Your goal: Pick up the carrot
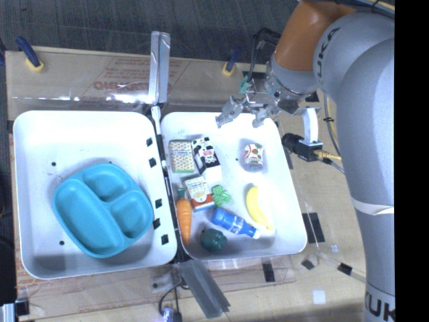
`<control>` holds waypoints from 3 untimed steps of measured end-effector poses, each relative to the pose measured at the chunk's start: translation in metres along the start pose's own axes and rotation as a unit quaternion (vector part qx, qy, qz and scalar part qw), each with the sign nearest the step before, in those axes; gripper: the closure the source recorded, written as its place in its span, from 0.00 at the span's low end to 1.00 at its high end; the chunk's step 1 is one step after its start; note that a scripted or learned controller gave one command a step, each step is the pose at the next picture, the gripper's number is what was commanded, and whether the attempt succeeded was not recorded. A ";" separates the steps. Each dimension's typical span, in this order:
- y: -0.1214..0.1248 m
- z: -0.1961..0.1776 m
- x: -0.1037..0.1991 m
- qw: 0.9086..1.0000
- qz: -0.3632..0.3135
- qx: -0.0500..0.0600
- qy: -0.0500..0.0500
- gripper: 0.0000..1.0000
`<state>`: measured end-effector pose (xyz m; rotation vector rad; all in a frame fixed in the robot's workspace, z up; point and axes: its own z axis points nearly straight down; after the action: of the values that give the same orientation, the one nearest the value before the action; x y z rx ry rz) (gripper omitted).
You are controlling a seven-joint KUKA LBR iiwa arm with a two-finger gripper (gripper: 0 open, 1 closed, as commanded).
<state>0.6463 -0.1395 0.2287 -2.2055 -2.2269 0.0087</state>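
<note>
- over the far rim of the right bin [285, 180], my gripper [244, 115] hangs with its two fingers spread apart, nothing between them.
- carrot [184, 219] lies along the right bin's left wall, near corner, orange body with green top pointing away from the near rim; well apart from my gripper.
- just beside the carrot: a small carton [198, 190], a blue bottle [234, 223], a dark green round item [214, 240].
- banana [257, 207] lies toward the right side; a small can [253, 155] sits beyond it.
- left bin [27, 180] holds a blue divided plate [102, 209].
</note>
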 end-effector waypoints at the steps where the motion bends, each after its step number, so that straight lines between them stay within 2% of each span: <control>1: -0.042 0.140 0.033 0.993 -0.122 -0.002 -0.001 0.00; 2: -0.053 0.102 0.022 0.971 -0.238 -0.002 -0.001 0.00; 3: -0.131 0.136 -0.003 0.976 -0.220 -0.005 0.000 0.00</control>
<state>0.5137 -0.1436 0.0939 -1.6659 -2.6622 -0.0041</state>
